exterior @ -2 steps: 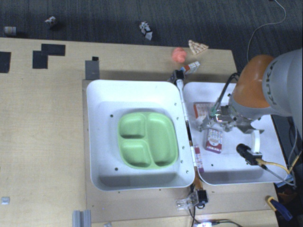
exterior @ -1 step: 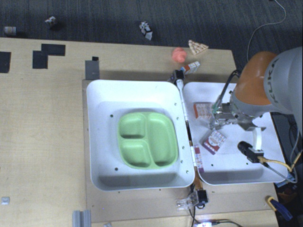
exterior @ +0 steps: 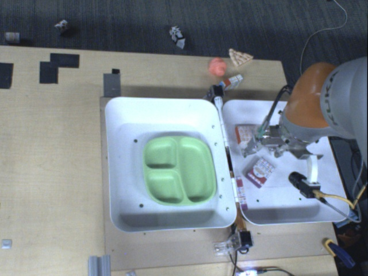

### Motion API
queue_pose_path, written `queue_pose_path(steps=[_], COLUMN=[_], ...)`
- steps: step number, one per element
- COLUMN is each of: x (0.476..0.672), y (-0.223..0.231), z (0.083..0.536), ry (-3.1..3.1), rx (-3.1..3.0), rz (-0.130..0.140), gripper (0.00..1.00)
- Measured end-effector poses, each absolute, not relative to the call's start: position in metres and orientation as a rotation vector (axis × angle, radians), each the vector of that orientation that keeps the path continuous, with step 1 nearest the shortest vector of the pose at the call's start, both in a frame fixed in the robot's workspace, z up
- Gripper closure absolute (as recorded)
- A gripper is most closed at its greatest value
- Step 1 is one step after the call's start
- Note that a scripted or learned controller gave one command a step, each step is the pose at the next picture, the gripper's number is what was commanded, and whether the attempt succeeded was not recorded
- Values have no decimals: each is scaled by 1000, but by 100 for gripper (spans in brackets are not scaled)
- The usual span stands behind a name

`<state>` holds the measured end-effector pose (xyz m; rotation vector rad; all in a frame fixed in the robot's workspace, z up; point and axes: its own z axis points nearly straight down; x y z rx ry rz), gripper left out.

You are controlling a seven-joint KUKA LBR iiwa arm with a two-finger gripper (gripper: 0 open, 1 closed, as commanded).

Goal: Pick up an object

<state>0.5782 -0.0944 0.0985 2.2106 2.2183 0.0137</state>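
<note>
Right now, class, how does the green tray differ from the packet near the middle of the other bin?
The tray is plain green; the packet is red and white. The tray is far bigger, covering much of its bin; the packet, little of its own bin. The tray has three compartments; the packet has none. The packet lies close to the tool; the tray does not. Both lie flat.

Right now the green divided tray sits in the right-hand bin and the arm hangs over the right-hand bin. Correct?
Not quite. The green divided tray lies in the left-hand bin, not the right-hand one; the camera view shows this. The arm does hang over the right-hand bin.
</note>
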Motion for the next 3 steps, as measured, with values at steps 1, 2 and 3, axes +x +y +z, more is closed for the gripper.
queue_pose_path(steps=[1,2,3], x=[511,513,489], y=[-98,-98,-62], z=[87,99,185], ry=[2218,2216,2224], rx=[2214,2210,2215], rz=[9,15,5], gripper=[0,100,100])
